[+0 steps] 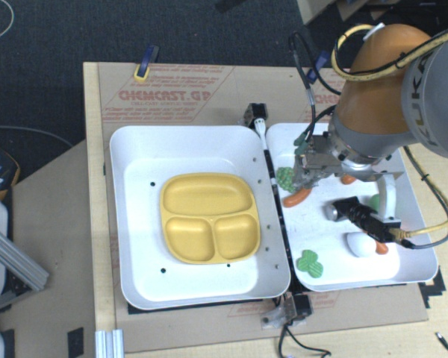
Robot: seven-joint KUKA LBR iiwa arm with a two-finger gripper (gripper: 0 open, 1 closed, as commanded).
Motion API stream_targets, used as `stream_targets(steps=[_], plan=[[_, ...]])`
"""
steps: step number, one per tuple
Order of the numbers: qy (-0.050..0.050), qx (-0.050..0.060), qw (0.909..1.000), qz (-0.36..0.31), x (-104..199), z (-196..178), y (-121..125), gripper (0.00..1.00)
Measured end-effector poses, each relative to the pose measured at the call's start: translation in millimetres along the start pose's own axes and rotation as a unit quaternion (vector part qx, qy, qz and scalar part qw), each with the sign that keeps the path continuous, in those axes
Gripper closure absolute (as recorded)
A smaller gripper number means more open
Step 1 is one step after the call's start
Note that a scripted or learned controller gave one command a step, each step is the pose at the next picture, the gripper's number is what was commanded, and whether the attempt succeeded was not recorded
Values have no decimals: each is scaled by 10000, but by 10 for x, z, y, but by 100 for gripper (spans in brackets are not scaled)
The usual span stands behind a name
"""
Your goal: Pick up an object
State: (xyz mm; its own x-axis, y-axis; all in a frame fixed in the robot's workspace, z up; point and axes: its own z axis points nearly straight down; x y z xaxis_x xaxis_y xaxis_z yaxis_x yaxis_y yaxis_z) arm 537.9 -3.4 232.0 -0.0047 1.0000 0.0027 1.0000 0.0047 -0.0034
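Carrot-like orange toy (297, 196) is lying in the right bin (403, 271) near its left wall, just beside a green leafy piece (285, 177). Directly above it the gripper (308, 171) is hanging low; whether anything is clamped there I cannot tell. Another green piece (309, 262) is sitting nearer the front. In the left bin (134, 162) a yellow divided tray (209, 217) is resting.

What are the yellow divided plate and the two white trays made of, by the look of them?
The yellow plate looks like moulded plastic: one even colour, rounded compartment edges, a soft matte sheen. The left bin and right bin look like thin glossy white plastic, with smooth rounded corners and rims; it could be coated metal.
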Motion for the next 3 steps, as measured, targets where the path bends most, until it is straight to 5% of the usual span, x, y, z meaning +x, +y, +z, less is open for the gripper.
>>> stream_targets(steps=[3], plan=[[-15,-36,10000,15,37,-14,127,100]])
